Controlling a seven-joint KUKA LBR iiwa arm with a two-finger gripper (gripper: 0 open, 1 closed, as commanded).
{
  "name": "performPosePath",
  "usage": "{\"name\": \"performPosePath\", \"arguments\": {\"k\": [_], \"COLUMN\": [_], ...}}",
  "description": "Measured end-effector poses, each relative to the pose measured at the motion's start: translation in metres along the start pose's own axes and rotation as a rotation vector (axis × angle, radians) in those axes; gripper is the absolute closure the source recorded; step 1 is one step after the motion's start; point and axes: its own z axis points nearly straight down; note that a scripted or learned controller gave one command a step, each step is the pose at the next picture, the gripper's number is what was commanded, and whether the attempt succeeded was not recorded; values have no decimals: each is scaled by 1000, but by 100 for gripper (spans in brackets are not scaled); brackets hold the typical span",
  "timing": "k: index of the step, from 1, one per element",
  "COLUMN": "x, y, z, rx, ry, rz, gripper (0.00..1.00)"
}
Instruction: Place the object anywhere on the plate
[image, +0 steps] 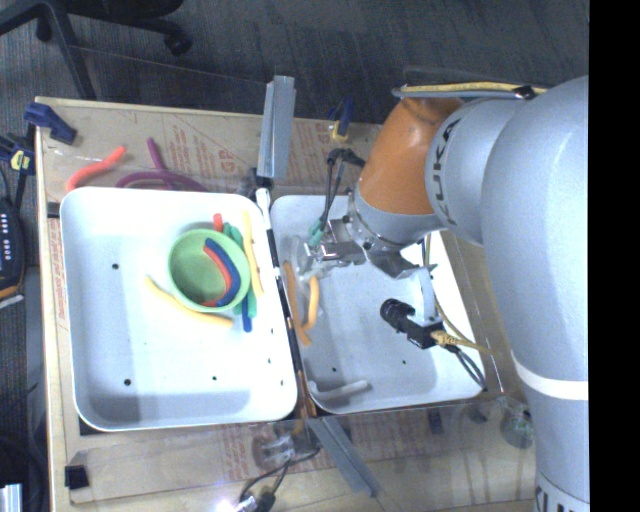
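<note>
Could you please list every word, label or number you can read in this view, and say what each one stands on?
"KU": the start of dark lettering running down the grey arm casing; the rest is cut off by the curve.
Faint red print on the brown cardboard bench sheet: too blurred to read.
Nothing legible on the white bins.

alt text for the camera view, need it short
A grey arm with an orange band reaches from the right, its tool low over the right white bin beside an orange stick. In the left white bin, a green plate carries red and blue strips, with yellow and green ones alongside.
</note>
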Motion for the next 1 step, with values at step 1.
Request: {"name": "performPosePath", "arguments": {"k": [1], "x": [0], "y": [0], "z": [0], "rx": [0], "ry": [0], "rz": [0], "gripper": [0]}}
